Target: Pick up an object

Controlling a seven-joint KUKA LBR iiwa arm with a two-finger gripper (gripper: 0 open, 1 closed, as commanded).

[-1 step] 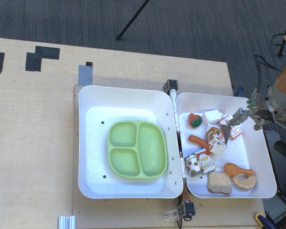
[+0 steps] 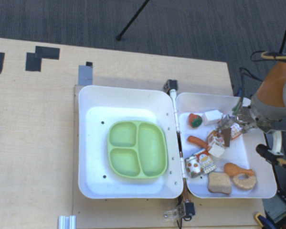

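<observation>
Gripper [image 2: 227,124] down over the right bin's [image 2: 268,192] cluttered far side, above a white-and-brown packet [image 2: 218,141]; whether it's open I cannot tell. Best bet: descend straight, close on one item, avoid the strawberry [image 2: 195,120] nearby. Pale wooden counter [image 2: 31,144], green tray [image 2: 136,149] left, grey carpet beyond.

A single fixed camera is looking down at a slant from above the bench [image 2: 31,144], taking in both white bins [image 2: 86,147] side by side from fairly far back, with dark floor [image 2: 67,12] showing along the top and the arm [image 2: 278,90] entering from the right.
</observation>
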